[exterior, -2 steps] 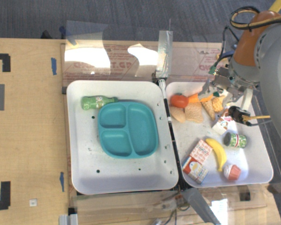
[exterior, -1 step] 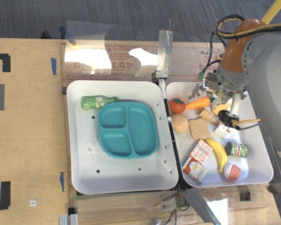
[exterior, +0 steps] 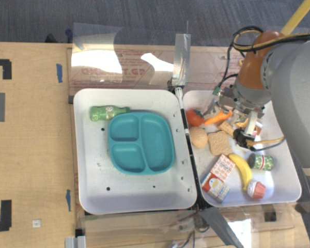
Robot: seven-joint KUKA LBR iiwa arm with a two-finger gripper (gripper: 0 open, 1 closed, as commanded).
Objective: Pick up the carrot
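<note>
- Gripper (exterior: 236,119) is down in the right bin (exterior: 289,182), at its upper part. The fingers are lost in wrist clutter and cables, so I cannot tell whether they are spread or pressed together.
- Carrot (exterior: 217,120) lies just to the camera-left of the fingers, its near end touching or almost touching them. It looks flat on the bin floor, not lifted.
- Nothing shows between the fingers, so I judge there is no grasp yet. The approach looks done; close and lift remain.
- Further out on the carrot's far side is a red tomato (exterior: 195,118), touching or nearly touching its tip.
- Below the fingers: a slice of bread (exterior: 219,143) and a round bun (exterior: 198,137). These crowd the carrot and look like a possible snag on closing.
- Further below: a banana (exterior: 242,170), a green can (exterior: 262,162), a juice carton (exterior: 217,177) and a small red-and-white cup (exterior: 256,189). All are well clear of the pick.
- Left bin (exterior: 88,190), well away from the fingers, holds a teal divided plate (exterior: 141,141) and a green bottle (exterior: 107,112). Neither matters for this step.
</note>
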